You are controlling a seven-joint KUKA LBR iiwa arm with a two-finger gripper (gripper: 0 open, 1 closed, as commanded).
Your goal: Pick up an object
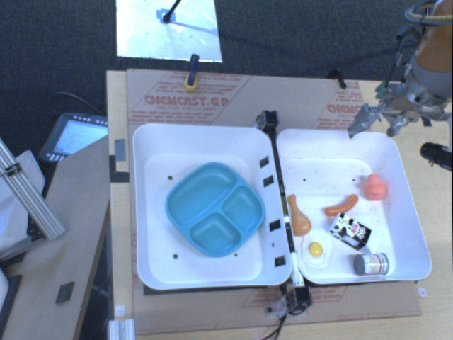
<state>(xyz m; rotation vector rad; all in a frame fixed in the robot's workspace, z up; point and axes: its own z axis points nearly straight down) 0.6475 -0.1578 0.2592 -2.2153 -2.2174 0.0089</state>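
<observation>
The left bin [141, 190] holds one thing, a blue plate [214, 208] with three compartments, lying at mid-frame. The right bin [396, 168] holds the small pieces, all in its lower half: a pink toy [374, 188] near the right wall, an orange sausage [342, 205] just left of it, an orange drumstick [299, 217] against the left wall, a fried egg [316, 251] below that, a black-and-white box [350, 231] tilted beside the egg, and a grey can [371, 264] lying on its side at the lower right corner. Any of these could be the object to pick up; none is in my grasp.

My gripper [377, 122] hangs at the upper right of the frame, over the right bin's top rim, with the fingers spread apart and nothing between them. It is well apart from every piece.

A black clip [267, 120] sits where the bins meet at the top. A yellow clamp [192, 78] rests on the cardboard [233, 98] above the left bin, and a tablet [73, 139] lies at the left edge.
</observation>
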